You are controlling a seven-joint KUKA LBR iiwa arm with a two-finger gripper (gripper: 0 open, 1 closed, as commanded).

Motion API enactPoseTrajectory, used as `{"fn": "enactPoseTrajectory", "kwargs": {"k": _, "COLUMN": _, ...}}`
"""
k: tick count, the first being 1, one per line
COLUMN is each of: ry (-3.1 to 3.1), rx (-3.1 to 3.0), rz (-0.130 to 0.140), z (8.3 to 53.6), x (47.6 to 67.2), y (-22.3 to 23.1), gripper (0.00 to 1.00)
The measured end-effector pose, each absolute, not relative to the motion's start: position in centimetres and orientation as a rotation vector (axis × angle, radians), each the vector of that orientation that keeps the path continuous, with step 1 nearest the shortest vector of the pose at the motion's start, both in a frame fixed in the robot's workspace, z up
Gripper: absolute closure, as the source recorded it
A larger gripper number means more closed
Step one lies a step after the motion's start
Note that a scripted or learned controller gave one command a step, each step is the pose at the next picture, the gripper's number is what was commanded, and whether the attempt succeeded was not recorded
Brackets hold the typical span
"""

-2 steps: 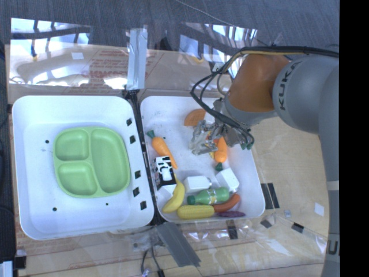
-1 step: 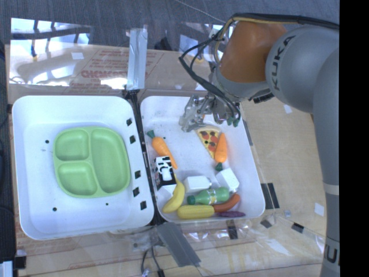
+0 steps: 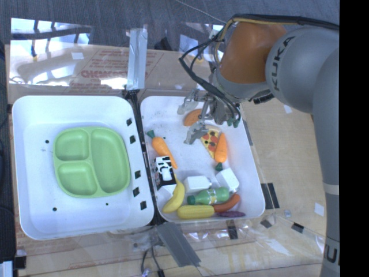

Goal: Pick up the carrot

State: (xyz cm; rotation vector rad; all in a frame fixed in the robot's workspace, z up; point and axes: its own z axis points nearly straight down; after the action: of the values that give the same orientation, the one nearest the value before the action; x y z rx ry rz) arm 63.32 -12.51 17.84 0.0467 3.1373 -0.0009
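Because two orange plastic carrots lie in the right white bin (image 3: 249, 154), a wrong pick is the main risk. One carrot (image 3: 162, 150) rests near the left wall; another (image 3: 221, 149) lies beside the pizza slice (image 3: 210, 138), just below the gripper (image 3: 199, 127). Finger state cannot be determined. Bananas (image 3: 184, 203) crowd the lower end.

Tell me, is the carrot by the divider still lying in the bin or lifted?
Lying in the bin. The carrot rests flat on the right bin's floor, apart from the gripper.

Divided plate (image 3: 92, 160) in left bin (image 3: 29, 212); carrot (image 3: 163, 150) in right bin (image 3: 253, 180), by its left wall.
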Motion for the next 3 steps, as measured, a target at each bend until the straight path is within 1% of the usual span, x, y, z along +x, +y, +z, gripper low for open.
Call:
{"fn": "enactPoseTrajectory", "kwargs": {"k": 1, "ry": 3.13, "rx": 0.14, "rz": -0.002, "z": 10.7, "x": 61.8, "y": -9.6, "gripper": 0.0}}
{"fn": "enactPoseTrajectory", "kwargs": {"k": 2, "ry": 3.065, "rx": 0.483, "rz": -0.006, "z": 10.8, "x": 57.7, "y": -10.1, "gripper": 0.0}}
{"fn": "enactPoseTrajectory", "kwargs": {"k": 3, "ry": 3.062, "rx": 0.696, "rz": 0.0, "z": 9.3, "x": 61.4, "y": -9.3, "gripper": 0.0}}
